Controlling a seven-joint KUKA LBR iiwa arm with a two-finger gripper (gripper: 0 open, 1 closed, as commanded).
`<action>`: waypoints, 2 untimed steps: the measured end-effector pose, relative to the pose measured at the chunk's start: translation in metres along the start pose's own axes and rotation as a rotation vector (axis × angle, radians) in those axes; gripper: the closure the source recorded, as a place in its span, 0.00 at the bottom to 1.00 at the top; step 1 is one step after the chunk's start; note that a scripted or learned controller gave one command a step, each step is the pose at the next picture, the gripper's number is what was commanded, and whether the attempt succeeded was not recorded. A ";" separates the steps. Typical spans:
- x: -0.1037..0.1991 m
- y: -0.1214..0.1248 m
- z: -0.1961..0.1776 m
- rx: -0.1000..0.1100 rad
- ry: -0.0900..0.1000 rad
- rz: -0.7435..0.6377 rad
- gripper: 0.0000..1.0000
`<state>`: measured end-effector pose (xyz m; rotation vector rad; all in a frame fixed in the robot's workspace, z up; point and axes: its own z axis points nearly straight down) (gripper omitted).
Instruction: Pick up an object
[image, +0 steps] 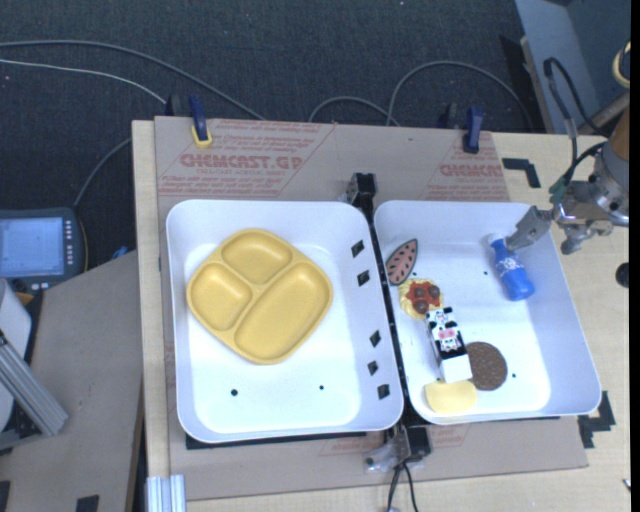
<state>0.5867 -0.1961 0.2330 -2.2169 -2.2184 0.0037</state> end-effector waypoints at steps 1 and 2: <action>-0.001 -0.004 0.063 0.002 0.001 0.001 0.00; -0.010 -0.002 0.112 0.001 0.000 0.001 0.00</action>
